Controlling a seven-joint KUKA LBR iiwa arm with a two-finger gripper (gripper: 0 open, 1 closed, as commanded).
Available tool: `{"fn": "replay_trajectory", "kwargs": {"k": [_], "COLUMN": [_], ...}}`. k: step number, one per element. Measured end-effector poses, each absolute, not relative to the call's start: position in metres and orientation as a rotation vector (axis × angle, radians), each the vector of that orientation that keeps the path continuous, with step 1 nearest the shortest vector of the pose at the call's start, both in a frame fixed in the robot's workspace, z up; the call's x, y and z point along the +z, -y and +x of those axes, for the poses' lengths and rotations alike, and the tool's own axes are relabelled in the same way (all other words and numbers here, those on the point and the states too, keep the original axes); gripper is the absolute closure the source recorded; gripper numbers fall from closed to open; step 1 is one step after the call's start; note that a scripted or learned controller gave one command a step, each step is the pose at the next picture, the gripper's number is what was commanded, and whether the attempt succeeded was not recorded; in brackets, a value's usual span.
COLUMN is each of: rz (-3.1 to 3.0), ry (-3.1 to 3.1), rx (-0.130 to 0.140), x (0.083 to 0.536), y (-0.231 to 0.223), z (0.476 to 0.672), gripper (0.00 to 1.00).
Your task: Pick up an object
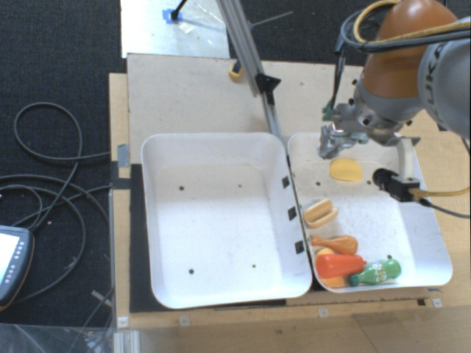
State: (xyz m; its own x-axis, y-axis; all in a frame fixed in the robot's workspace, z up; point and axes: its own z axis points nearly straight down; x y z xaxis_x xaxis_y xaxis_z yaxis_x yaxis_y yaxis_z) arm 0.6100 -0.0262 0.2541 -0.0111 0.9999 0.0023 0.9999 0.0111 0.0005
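In right bin (434,259): hot dog (320,212), drumstick (335,243), carrot (340,264), green bottle (375,272).

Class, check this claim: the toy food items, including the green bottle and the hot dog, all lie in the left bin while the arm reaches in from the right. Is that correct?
Not quite. The camera view shows the green bottle, the hot dog and the other toy food in the right bin, not the left bin. The arm does reach in from the right.

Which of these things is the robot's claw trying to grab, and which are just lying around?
For the job: claw, yellow piece, hot dog, drumstick, carrot, green bottle, all in the right bin.

Lying about: left bin, cables, tablet.
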Motion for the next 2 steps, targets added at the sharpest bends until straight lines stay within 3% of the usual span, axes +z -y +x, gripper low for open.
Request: {"fn": "replay_trajectory", "kwargs": {"k": [1,2], "rz": [-2.207,-2.207], "ry": [2.231,2.232], "rx": [0.0,-0.002], "x": [0.239,0.229], "y": [-0.027,-0.079], "z": [0.584,0.569], "gripper": [1.0,1.0]}}
